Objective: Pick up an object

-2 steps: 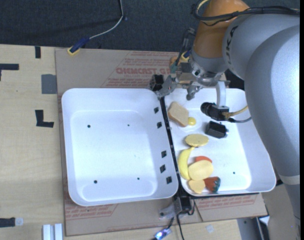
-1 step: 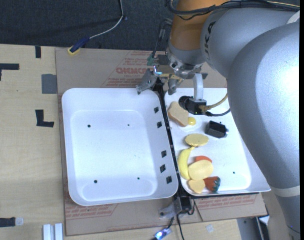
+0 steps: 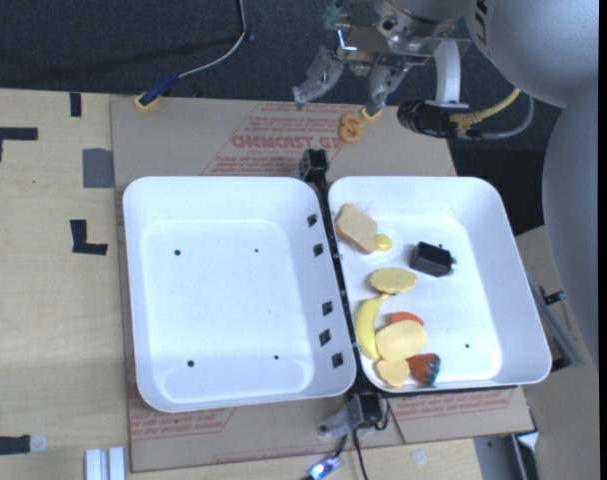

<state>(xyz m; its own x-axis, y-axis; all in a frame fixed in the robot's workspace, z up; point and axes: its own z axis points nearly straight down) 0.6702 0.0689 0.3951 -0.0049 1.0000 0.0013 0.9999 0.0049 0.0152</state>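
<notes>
Bread slice (image 3: 356, 228) lay in the right bin (image 3: 483, 218), near the divider, above the banana (image 3: 367, 326). My gripper (image 3: 341, 93) hung spread and empty beyond the bins. Risk: crowded pieces below could jam a descent.

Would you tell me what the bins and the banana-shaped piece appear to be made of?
The two bins look like thin moulded white plastic, matte, with rounded rims. The banana seems to be hard toy plastic, judging by its smooth, evenly yellow surface, though foam or rubber cannot be ruled out.
</notes>
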